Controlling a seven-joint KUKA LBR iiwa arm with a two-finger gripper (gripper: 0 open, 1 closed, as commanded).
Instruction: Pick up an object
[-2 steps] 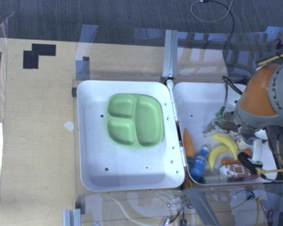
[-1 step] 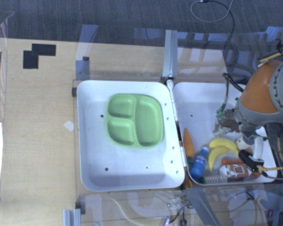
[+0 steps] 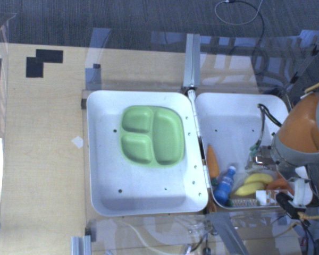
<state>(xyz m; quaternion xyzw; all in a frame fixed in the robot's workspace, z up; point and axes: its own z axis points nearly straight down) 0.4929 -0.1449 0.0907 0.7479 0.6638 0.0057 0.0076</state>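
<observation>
On the bench, under the slanted overhead camera:
Left bin (image 3: 103,142): white, shallow; green divided tray (image 3: 152,135) sits flat mid-bin, three compartments up. Bulky and flat, likely a poor pick.
Right bin (image 3: 228,121): upper half bare, all small items crowded at the near edge and corner, probably slid or dropped there.
Arm (image 3: 307,126): grey with orange band, reaches in from the right, wrist low over the near-right part of the right bin, so that clutter looks like the target zone.
Gripper (image 3: 261,158): partly hidden by the wrist; can't tell how far it is open; nothing seen in its grasp.
Banana (image 3: 253,184): yellow, lying flat just below the gripper, closest candidate object, not lifted.
Blue bottle (image 3: 224,186): lying tilted, beside banana, near the bin divider.
Carrot (image 3: 212,161): orange, lengthwise along the left wall.
White small item (image 3: 262,197): at near rim, unclear what.
Progress: pick not yet made, judging by the objects resting in the bin.
</observation>
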